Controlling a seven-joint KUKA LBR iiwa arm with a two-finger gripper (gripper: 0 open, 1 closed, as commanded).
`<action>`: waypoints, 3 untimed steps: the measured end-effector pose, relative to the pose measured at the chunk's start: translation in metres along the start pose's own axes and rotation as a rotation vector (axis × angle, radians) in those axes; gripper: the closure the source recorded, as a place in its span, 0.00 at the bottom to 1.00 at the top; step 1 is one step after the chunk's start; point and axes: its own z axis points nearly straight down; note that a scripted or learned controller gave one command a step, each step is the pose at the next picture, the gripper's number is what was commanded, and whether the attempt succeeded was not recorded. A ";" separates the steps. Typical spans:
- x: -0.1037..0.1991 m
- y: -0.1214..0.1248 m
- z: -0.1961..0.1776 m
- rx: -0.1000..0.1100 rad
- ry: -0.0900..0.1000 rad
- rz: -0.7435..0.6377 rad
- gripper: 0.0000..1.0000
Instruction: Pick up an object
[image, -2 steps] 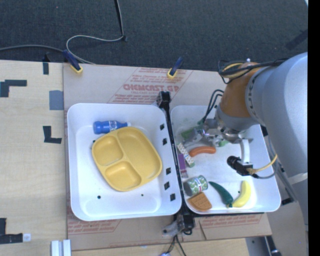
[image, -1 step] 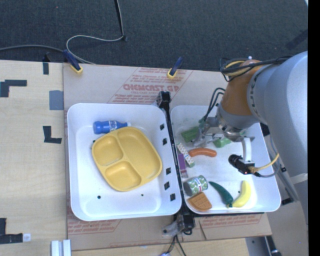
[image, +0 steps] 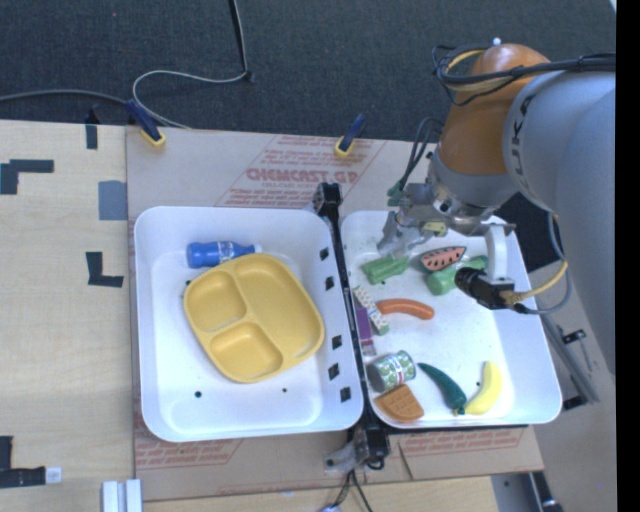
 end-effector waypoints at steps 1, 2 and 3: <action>0.000 0.000 0.001 0.002 -0.001 0.000 0.00; 0.004 0.021 0.040 0.003 -0.002 0.000 0.00; 0.006 0.062 0.040 0.002 -0.001 0.000 0.00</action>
